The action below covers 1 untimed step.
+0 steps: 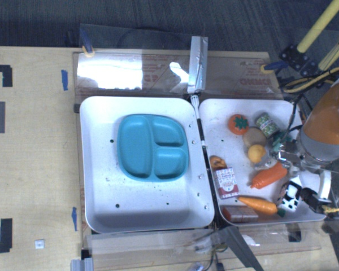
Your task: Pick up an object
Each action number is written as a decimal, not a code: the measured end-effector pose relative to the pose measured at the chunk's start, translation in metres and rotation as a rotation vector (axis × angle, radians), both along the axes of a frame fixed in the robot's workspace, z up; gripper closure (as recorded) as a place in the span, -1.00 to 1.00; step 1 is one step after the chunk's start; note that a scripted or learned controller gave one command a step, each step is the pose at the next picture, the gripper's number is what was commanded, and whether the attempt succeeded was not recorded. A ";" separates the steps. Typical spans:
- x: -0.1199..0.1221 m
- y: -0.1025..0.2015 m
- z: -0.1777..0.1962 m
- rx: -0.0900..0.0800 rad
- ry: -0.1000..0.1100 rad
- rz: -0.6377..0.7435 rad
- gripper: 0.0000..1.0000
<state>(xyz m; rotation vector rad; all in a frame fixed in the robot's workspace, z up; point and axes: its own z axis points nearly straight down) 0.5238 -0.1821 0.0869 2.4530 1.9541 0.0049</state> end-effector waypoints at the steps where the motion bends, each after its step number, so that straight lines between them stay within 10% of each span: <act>1: 0.058 -0.014 0.001 0.011 0.000 0.056 -1.00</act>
